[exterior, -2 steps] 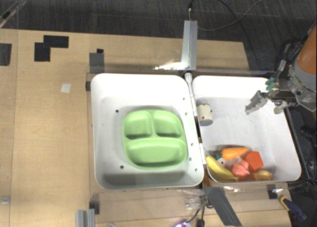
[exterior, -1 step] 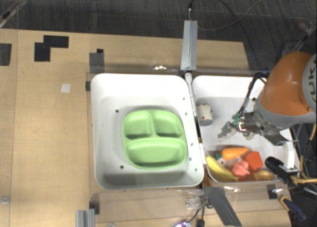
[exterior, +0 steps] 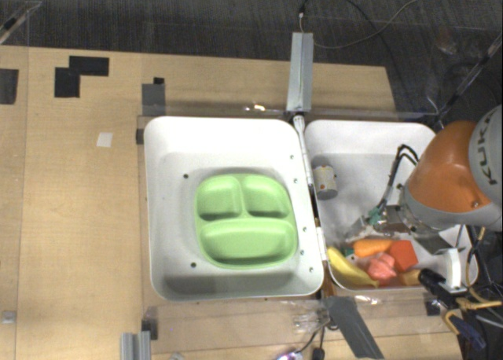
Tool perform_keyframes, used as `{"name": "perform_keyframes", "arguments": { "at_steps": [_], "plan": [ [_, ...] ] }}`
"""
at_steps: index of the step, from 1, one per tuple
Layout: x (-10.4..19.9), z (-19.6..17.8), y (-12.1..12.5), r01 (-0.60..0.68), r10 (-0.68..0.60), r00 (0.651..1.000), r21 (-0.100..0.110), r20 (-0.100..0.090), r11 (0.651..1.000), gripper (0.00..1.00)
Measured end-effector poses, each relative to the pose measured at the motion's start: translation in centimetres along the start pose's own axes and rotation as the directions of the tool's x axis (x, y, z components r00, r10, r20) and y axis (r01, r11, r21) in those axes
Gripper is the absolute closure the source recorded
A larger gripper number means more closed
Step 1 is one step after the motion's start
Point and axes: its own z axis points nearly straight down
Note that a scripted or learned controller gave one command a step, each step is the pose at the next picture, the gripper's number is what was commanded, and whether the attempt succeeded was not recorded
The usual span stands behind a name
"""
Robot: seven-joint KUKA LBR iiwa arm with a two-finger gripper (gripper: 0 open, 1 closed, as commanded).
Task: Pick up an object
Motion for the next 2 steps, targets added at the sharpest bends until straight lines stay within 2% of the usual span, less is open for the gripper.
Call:
{"name": "perform_keyframes", "arguments": {
  "at_steps": [1,2],
  "plan": [
    [3.5,-9.4,0.1,-0.215,0.215,0.977,0.011,0.001,0.977,0.00],
    [2.9,0.0,0.2,-0.142,0.142,0.990,0.001,0.000,0.990,0.00]
  ]
}}
